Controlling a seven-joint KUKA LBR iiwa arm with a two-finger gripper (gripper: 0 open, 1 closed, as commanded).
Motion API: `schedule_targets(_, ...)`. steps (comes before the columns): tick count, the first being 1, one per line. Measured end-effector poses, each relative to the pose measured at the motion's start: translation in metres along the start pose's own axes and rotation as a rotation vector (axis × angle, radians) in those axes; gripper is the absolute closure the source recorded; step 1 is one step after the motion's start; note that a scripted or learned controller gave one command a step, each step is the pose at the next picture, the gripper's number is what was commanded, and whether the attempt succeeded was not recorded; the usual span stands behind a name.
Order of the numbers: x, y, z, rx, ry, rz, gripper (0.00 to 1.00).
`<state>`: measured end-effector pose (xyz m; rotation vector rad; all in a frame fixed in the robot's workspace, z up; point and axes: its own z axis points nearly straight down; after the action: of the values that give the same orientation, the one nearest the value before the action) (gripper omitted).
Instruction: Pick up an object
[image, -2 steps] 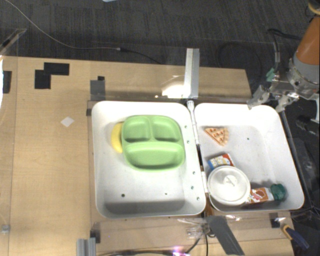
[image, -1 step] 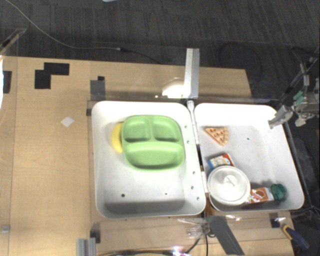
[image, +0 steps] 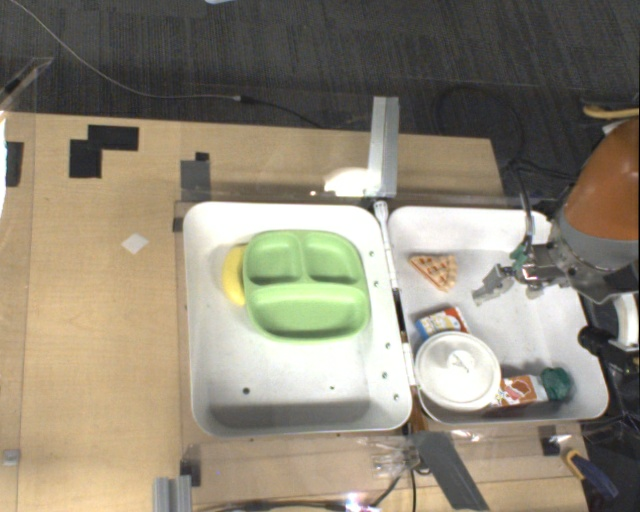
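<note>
While the arm reaches in from 3 o'clock, its gripper (image: 492, 288) hangs over the right bin (image: 560, 330), above bare floor near the bin's centre. Finger spacing cannot be judged at this slant; nothing is seen between them.

Right bin contents: waffle piece (image: 434, 270) at 9 o'clock of the gripper, well apart; small carton (image: 441, 322) at 7 o'clock; white bowl (image: 457, 369) at 6 o'clock, just beside the carton; bottle with green cap (image: 530, 388) lying at 5 o'clock along the near wall.

Left bin (image: 290, 400): green divided tray (image: 303, 282), with a yellow object (image: 232, 277), possibly a banana, partly under its 9 o'clock edge.
</note>
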<state>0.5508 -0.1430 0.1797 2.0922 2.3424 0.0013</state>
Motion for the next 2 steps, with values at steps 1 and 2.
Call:
schedule_targets(1,-0.005,0.081,0.077,-0.004,-0.002,-0.140,0.00)
schedule_targets(2,0.021,0.116,0.087,0.007,-0.018,-0.220,0.00)
